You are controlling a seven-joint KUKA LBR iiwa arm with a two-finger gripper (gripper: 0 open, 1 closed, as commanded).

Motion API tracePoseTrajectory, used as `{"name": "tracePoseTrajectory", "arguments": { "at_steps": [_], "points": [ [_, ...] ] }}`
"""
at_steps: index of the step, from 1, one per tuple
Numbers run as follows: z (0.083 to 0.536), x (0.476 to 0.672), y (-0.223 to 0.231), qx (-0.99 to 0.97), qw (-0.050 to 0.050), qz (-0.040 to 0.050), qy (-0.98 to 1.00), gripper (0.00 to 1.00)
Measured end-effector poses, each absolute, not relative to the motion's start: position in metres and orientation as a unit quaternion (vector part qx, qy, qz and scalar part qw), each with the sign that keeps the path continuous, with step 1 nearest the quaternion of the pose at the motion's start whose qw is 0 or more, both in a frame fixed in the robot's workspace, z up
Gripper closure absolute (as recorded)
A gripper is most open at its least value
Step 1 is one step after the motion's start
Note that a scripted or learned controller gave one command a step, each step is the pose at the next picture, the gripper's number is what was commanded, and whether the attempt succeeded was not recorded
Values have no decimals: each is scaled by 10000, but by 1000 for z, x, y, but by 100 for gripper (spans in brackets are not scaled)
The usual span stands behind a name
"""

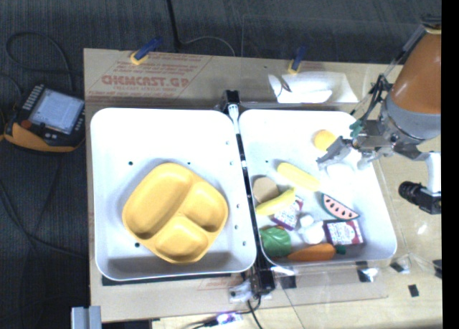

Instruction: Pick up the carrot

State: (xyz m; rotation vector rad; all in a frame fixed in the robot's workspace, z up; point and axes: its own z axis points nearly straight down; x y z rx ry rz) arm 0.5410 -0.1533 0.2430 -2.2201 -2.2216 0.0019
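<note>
- The orange carrot with a small green stub (pixel 313 252) lies along the near wall of the right-hand shallow white bin (pixel 376 198), beside a round green vegetable (pixel 275 240) and just below a small dark red carton (pixel 342 233).
- The two-finger gripper (pixel 346 153) sits over the far right part of that bin, well apart from the carrot; its two fingers are spread apart with nothing between them.
- The grey arm with its orange band (pixel 419 80) comes in from the right edge.
- Under and beside the gripper lies a small round yellow fruit (pixel 324 137); nearer the middle lie a pale yellow corn cob (pixel 297 175), a tan bread-like piece (pixel 266 189), a yellow banana-shaped piece (pixel 275 203), a small white packet with red print too small to read (pixel 288 217), a white rounded piece (pixel 313 232) and a red watermelon slice with dark seeds (pixel 338 208).
- The left-hand white bin (pixel 107 141) holds a yellow plastic divided plate with three compartments (pixel 176 211).
- The brown board (pixel 143 80) behind the bins carries red print that seems to read "CHEMCAST GP".
- On the dark floor to the left rests an orange-and-black handheld pendant with a lit screen (pixel 44 117).
</note>
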Motion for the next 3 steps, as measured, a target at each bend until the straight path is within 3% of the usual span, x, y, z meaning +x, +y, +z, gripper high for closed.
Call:
{"name": "tracePoseTrajectory", "arguments": {
  "at_steps": [1, 2, 3],
  "points": [
    [239, 620, -204, -7523, -2, 9, -6588, 0],
    [117, 562, -193, -7437, -8, -7, -6685, 0],
    [103, 617, -211, -7885, 15, -69, -6150, 0]
  ]
}}
